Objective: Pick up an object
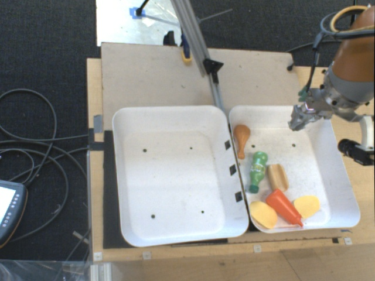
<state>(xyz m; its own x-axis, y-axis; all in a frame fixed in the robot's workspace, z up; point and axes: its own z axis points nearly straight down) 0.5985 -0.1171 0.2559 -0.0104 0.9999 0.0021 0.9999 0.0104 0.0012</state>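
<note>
The right bin (340,174) holds several small toys: a brown drumstick (241,137), a green bottle (257,170), a tan bread piece (277,177), an orange carrot (283,206) and two yellow chips (263,214) (306,205). My gripper (301,119) hangs over the bin's far right part, up and to the right of the toys and apart from them. Nothing shows under or between its tips.
The left bin (126,157) lies beside the right one, joined along a black-clipped edge (233,170). A slanted metal pole (196,34) crosses the board behind the bins. Cables (35,151) lie on the dark floor at left.
</note>
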